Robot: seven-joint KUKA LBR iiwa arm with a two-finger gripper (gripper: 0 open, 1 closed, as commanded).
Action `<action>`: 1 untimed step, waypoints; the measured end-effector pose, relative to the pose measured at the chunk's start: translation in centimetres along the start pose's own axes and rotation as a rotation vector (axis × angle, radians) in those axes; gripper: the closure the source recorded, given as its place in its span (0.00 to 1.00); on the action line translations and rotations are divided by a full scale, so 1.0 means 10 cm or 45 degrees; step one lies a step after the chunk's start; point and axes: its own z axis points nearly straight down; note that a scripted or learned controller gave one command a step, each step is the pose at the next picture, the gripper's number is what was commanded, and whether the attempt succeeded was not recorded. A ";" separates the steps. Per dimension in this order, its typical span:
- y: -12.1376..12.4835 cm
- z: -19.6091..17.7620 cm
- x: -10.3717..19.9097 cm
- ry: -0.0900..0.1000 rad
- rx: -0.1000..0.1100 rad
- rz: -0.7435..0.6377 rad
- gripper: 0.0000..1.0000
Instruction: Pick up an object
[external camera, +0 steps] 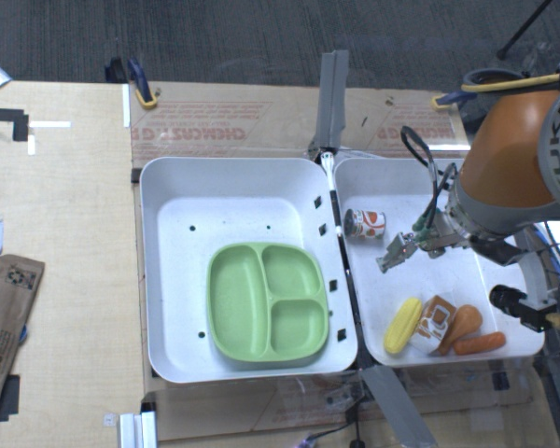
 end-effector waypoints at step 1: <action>-0.37 0.63 -0.54 0.001 0.002 -0.125 0.00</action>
